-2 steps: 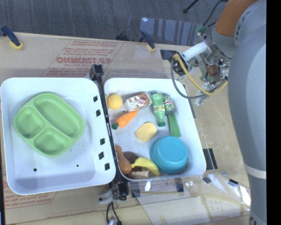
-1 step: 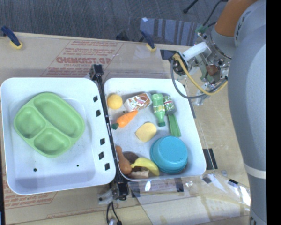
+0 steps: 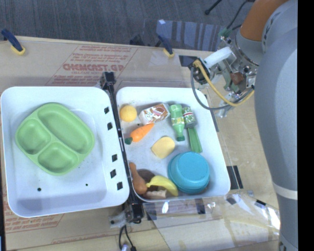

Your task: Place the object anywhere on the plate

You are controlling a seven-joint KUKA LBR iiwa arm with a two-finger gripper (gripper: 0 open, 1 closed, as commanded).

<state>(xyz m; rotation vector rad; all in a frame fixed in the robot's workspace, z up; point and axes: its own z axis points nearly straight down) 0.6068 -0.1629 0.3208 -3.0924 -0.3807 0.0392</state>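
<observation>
A green plate with three compartments lies in the left bin. The right bin holds several toy foods: a yellow lemon, an orange carrot, a printed packet, a green bottle, a pale yellow block, a banana and a blue bowl. My gripper hangs above the right bin's far right corner, outside its rim, with a yellow cable looped under it. Nothing shows between its fingers.
A black clip strip runs between the two bins. Cardboard covers the bench behind them. My grey arm fills the right side. A brown item lies by the banana.
</observation>
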